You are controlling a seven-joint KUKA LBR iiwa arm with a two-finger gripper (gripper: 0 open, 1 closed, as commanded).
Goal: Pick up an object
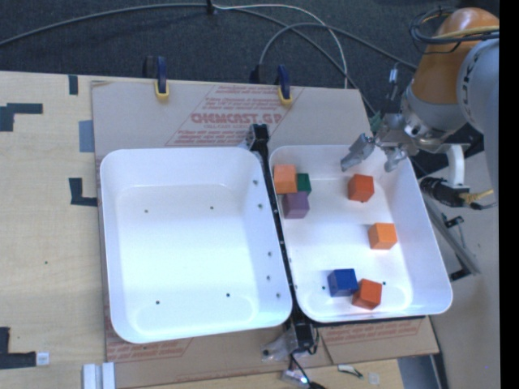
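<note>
The gripper (375,157), jaws apart and empty, hovers over the right bin's (422,217) far edge, just above a red block (361,188).

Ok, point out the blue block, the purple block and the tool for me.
blue block (342,281), camera view, middle of its top face.
purple block (296,205), camera view, middle of its top face.
tool (375,159), camera view, midway between its two fingertips.

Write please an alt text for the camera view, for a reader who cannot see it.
A grey robot arm's two-finger gripper, fingers open, hangs above a red-orange cube in the right shallow white bin. That bin also holds a light orange cube, a blue cube and a purple block.
</note>
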